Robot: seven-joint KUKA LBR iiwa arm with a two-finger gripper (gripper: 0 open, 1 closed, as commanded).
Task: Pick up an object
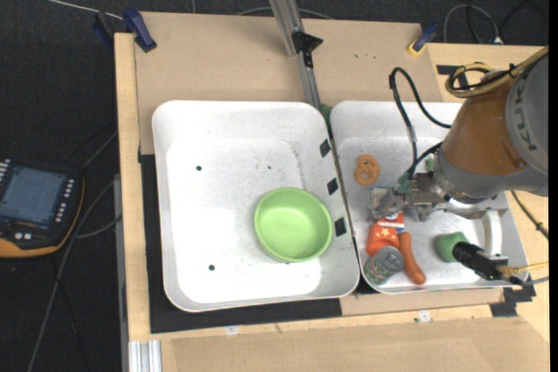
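Over the right-hand shallow white bin (418,122) the pincer (390,206) hung low, and whether it was released or clenched could not be told. Just below it lay an orange-and-white packet (385,237), with a round grey tin (381,267) and an orange carrot-shaped toy (411,260) beyond. Up and to its left sat a small orange pretzel-shaped ring (367,169). Farther left, in the other white bin (187,139), stood a light-green plastic bowl (292,225).

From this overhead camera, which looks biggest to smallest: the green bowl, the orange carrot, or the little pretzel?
1. green bowl, clearly the largest.
2. orange carrot.
3. pretzel, slightly smaller than the carrot, though those two look close.
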